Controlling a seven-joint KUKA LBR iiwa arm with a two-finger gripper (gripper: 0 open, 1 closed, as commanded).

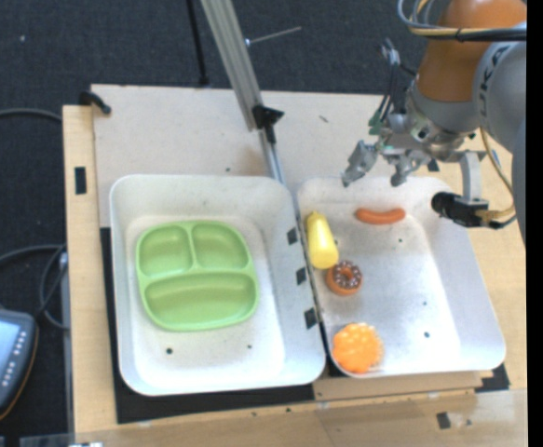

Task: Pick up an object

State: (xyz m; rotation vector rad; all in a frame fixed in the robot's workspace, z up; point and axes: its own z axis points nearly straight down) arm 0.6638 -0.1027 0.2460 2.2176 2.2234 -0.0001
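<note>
The right bin point(439, 296) holds an orange sausage point(380, 216) near its far edge, a yellow banana-like piece point(321, 240) against the left wall, a brown frosted donut point(345, 277) in the middle, and an orange fruit point(357, 347) at the front left corner. My gripper point(377, 170) hangs above the bin's far edge, just above and slightly behind the sausage. Its two fingers are spread apart and open, with nothing between them.
The left bin point(280, 343) carries a green divided plate point(196, 274). A slanted metal pole point(238, 63) rises behind the bins and ends near their shared far corner. Bare bin floor lies right of the donut.
</note>
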